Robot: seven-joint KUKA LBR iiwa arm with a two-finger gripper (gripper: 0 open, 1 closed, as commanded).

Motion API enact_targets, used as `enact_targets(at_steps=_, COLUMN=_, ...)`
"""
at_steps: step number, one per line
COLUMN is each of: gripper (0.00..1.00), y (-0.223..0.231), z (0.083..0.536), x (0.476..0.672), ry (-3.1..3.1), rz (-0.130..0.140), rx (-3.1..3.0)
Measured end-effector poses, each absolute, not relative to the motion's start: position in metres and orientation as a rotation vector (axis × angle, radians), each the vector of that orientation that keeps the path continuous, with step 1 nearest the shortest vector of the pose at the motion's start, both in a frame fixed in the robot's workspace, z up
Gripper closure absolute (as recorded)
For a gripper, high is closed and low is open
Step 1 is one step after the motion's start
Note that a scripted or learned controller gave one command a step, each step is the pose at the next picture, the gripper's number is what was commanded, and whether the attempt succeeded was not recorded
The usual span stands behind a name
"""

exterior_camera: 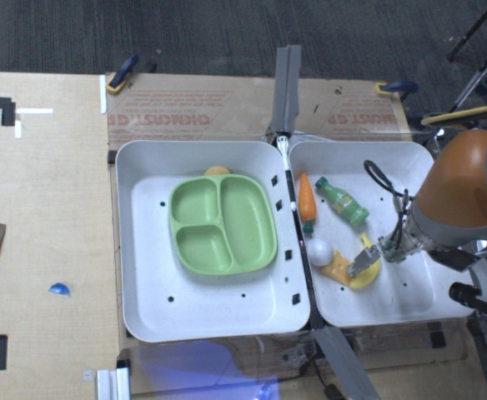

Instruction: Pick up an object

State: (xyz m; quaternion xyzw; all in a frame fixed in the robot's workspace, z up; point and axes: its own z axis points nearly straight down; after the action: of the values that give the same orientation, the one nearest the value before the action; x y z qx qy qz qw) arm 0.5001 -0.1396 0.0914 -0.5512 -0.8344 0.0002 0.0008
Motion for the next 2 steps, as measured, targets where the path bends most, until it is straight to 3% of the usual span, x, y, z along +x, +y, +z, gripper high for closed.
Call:
enact_targets(at_steps=1, gripper=1.0, y=-0.14, z=0.1, x=0.501, ry=-2.618, rz=-0.001, rx=-1.737)
enact_targets(at_steps=2, gripper=1.0, y=-0.114, z=0.186, x=0.536, ry=-2.504, rz=0.002, rx=-1.898)
